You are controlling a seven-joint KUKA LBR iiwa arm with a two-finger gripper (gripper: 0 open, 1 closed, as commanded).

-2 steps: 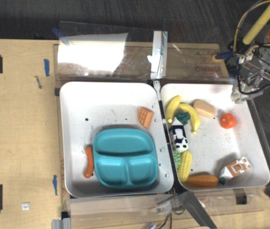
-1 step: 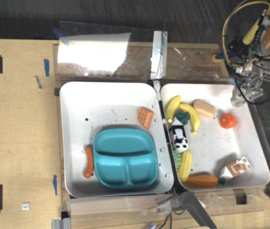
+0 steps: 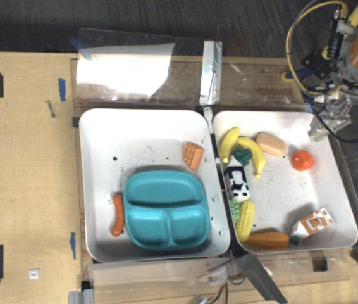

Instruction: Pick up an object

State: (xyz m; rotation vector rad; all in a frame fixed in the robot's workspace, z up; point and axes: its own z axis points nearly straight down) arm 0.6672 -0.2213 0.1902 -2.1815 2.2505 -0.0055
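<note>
My gripper (image 3: pixel 326 124) sits over the far right corner of the right bin (image 3: pixel 346 189), at its rim. Cables loop above my wrist. Jaws: cannot tell from this slant whether spread or pressed together. Nothing seen between them.

Right bin, far end:
- tomato (image 3: pixel 302 160), nearest thing to me, lying apart from the rest.
- bread roll (image 3: pixel 271 144), left of the tomato, just beside the bananas.
- bananas (image 3: pixel 240 145), yellow, curved, near the wall shared with the left bin.
- a small dark green item (image 3: pixel 238 159) tucked under the bananas; too small to make out.

Right bin, left wall, going nearer:
- black-and-white toy (image 3: pixel 236 182), just below the bananas.
- corn (image 3: pixel 245 217), lengthwise along the wall, touching the toy's near end.

Right bin, near end:
- carrot (image 3: pixel 269 239), lying along the near wall, one end by the corn's tip.
- small carton (image 3: pixel 315 222), orange and white, tilted, right of the carrot.

Left bin (image 3: pixel 90 170):
- teal tray (image 3: pixel 166 209), three compartments, in the near half.
- sausage (image 3: pixel 117 214), just left of the tray, close along its edge.
- orange wedge (image 3: pixel 193 155), ridged, beyond the tray's far right corner, near the shared wall.

All items lie on the bin floors, none lifted.
</note>
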